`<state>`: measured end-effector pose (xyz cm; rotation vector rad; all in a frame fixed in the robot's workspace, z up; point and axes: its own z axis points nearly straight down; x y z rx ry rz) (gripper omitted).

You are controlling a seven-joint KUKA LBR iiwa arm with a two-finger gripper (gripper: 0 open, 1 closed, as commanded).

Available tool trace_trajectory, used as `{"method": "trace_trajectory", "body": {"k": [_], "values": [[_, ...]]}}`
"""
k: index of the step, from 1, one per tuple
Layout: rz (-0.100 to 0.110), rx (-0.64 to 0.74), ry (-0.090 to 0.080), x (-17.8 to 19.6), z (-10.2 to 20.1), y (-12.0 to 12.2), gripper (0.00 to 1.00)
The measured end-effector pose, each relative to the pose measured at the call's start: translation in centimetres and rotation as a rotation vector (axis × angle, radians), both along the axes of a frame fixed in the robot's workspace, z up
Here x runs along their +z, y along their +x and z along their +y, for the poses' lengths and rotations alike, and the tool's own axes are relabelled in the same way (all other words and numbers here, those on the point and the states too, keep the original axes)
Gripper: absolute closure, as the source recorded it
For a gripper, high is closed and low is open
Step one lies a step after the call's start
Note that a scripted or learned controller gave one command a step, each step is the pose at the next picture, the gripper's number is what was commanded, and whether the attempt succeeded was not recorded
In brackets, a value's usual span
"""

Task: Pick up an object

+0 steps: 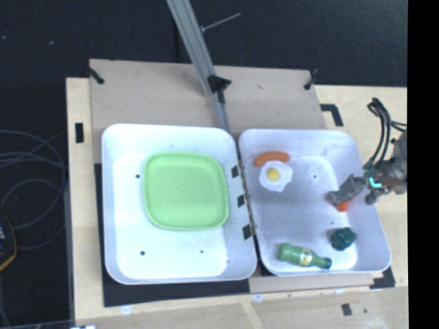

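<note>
We are looking down at a counter carrying two shallow white bins side by side. The left bin is holding a square light-green plate. The right bin is holding several small things: an orange toy sausage near its far edge, a toy fried egg just beside it, a green bottle lying on its side near the front edge, and a dark green lump towards the front right corner.

We are judging the pick as not yet done. Every one of these things is resting on the bin floor, and nothing is being lifted.

The arm is reaching in from the right, low over the right bin's right side. Its gripper is pointing leftward and down, with the fingers close to the bin floor. A small red-orange object is sitting right at the fingertips, touching or nearly so; we cannot identify it further. We cannot tell whether the fingers are apart or together, nor whether they are closed on that object, since the view is too small and blurred there.

What is left, as we are reading it, is securing a grip and raising the object clear of the bin.
</note>
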<state>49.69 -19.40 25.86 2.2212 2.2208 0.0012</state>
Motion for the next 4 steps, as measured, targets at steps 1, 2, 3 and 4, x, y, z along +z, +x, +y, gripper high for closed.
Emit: {"method": "trace_trajectory", "body": {"k": [1, 2, 3, 4], "values": [[0.000, 0.000, 0.000, 0.0, 0.0, 0.0, 0.00], [0.004, -0.001, 0.000, -4.6, -0.7, -0.5, 0.00], [0.004, 0.000, 0.000, -9.2, -0.4, 0.2, 0.00], [0.005, -0.001, 0.001, -14.8, -1.3, 0.1, 0.00]]}}
